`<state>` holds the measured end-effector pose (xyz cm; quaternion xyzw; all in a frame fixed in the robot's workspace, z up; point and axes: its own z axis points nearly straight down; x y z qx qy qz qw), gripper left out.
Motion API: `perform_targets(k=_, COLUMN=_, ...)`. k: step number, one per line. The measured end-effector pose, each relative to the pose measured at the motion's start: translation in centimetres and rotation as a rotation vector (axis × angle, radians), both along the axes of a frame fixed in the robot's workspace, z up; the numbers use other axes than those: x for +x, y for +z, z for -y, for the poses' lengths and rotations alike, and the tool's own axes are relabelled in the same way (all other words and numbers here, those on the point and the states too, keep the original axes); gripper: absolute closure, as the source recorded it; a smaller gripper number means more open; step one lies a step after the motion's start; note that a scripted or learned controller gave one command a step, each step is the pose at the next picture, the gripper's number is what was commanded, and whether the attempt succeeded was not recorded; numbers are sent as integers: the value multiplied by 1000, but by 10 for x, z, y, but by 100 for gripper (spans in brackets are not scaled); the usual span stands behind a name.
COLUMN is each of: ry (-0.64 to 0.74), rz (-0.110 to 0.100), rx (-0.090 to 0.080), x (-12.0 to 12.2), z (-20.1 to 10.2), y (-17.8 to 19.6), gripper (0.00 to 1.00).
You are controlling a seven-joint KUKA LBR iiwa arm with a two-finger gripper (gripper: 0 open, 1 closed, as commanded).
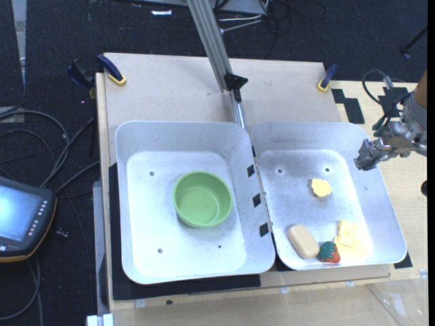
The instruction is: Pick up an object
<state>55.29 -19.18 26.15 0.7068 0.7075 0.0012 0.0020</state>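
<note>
- Nothing is lifted yet — the gripper (365,159) hangs over the right bin (380,202) at its far right rim, apart from every object
- Candidates lie in that bin: a yellow piece (321,188), a tan block (303,241), a strawberry (329,252), a pale yellow block (351,236) (a green bowl (202,199) sits in the left bin (136,182))
- Jaw state — cannot tell; the tip is small and dark, the arm cut off at the edge

A robotics lab – teach pendant (20,217), loose cables (41,124), clamped bench (170,90)

Arm (414,117) — cut off at right edge
</note>
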Motion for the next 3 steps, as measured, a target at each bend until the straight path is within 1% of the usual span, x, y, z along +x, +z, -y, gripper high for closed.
perform_targets(k=1, ry=3, rz=-4, rx=2, x=9, z=-46, y=5, gripper=100)
perform_targets(k=2, ry=4, rz=-4, rx=2, x=19, z=-99, y=8, gripper=100)
perform_targets(k=3, ry=3, rz=-5, rx=2, x=33, z=-141, y=-3, gripper=100)
